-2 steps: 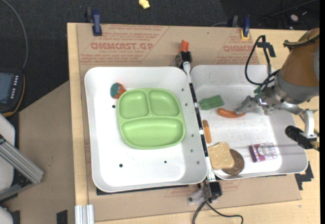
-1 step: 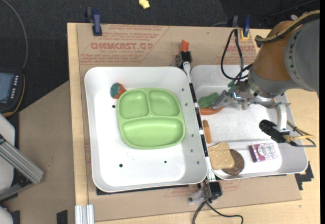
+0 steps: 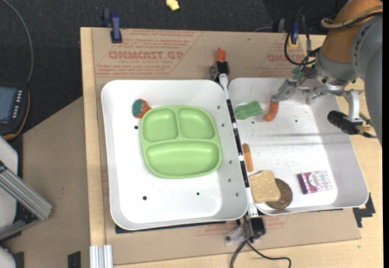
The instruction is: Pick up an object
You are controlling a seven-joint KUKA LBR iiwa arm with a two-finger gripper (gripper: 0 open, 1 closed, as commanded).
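Camera view: the orange piece (image 3: 270, 111) lies in the right bin (image 3: 340, 157) near its upper-left corner, directly at the tip of the gripper (image 3: 279, 98). Just left lies a green piece (image 3: 248, 110) (beside the bin divider); a purple packet (image 3: 315, 182) and round cookie (image 3: 267, 191) lie well apart. Finger opening cannot be determined; the fingertip appears to touch the orange piece.
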